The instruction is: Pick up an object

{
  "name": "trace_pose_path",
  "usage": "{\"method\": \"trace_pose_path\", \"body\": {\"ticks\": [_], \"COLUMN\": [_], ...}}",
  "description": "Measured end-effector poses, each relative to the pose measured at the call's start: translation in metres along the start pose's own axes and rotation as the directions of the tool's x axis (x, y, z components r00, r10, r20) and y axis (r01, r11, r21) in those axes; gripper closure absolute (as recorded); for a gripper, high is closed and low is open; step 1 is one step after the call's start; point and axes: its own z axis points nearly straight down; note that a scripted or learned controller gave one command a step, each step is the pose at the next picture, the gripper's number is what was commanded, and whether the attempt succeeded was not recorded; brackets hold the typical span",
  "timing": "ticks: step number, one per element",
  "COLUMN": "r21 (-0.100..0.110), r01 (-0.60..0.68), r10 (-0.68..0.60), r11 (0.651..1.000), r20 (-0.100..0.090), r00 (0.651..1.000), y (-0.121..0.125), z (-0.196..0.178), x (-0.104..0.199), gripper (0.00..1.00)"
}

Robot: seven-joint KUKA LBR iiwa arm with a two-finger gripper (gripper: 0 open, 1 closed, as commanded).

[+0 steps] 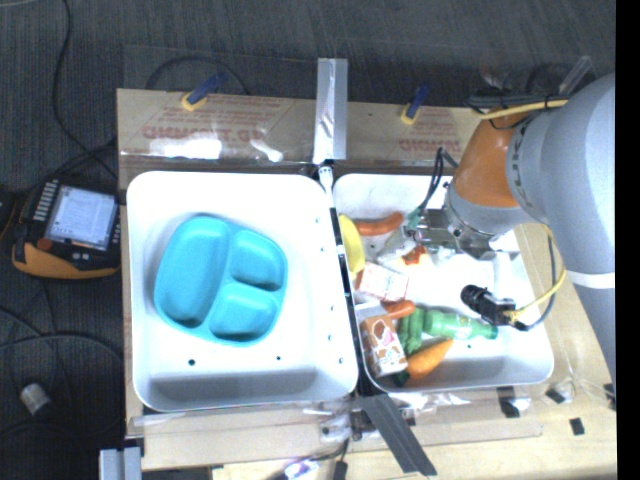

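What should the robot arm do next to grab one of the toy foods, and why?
Probably ease straight down a little. The gripper hovers in the right bin, over the small red toy beside the hot dog. Nothing shows between its fingers, so no toy is picked up yet. The carrot and green bottle lie farther toward the near wall.

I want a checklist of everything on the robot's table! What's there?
Surface: bench bearing left bin and right bin, side by side.
Job's things: in the right bin, carrot, green bottle, banana, small boxes.
Clutter: blue tray in the left bin.
Grippers: gripper over the right bin's far side; grip hidden.
Cables: yellow cable by the arm; black cables on the floor.
Surroundings: handheld screen on the carpet, left.
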Motion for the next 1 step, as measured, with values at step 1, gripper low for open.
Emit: {"method": "trace_pose_path", "body": {"ticks": [1], "r21": [-0.004], "r01": [0.001], "r10": [-0.001], "r11": [1.0], "r20": [-0.001], "r00": [1.0], "y": [0.0017], "z": [-0.011], "x": [0.0009], "gripper": [1.0]}}
